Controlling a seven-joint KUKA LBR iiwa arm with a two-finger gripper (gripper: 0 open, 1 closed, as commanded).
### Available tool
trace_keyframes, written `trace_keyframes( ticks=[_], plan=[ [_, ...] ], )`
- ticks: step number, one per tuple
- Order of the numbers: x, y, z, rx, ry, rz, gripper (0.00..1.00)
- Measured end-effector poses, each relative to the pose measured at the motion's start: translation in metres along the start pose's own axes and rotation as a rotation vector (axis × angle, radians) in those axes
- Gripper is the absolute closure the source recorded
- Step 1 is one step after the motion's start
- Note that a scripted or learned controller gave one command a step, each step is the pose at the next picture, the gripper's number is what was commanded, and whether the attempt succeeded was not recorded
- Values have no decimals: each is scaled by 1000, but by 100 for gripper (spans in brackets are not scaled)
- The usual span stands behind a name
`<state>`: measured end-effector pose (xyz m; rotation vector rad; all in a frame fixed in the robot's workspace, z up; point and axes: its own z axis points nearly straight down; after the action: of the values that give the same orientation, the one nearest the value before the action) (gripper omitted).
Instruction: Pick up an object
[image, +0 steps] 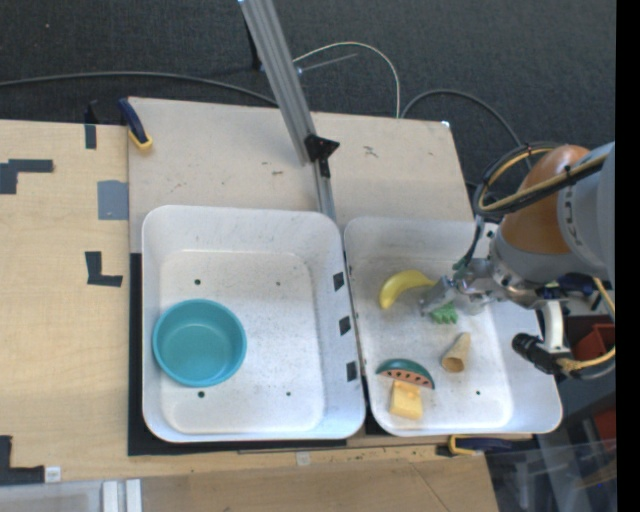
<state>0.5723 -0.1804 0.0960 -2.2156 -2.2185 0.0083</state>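
In the right bin (480, 400) lie a yellow banana (402, 288), a small green piece (444, 315), a tan ice-cream cone (456, 352), a watermelon slice (406, 373) and a yellow wedge (406, 400). My gripper (447, 297) is low in this bin, just right of the banana and directly over the green piece. The grey arm with its orange band (545, 205) comes in from the right. The gripper's body hides how it meets the green piece.
A teal bowl (199, 342) sits in the left bin (240, 225) near its front left. A grey pole (290, 85) slants down to the seam between the bins. Cables loop behind the right bin. A yellow clamp (135, 125) sits at the bench's back left.
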Motion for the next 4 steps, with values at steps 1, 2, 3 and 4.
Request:
trace_keyframes(
  ticks=[1,2,3,4],
  plan=[
    [0,0,8,-7,-2,-1,0],
    [1,0,-2,-6,-2,-2,100],
    [4,-7,-60,-12,-2,0,100],
    [4,-7,-107,-11,-2,0,100]
  ],
)
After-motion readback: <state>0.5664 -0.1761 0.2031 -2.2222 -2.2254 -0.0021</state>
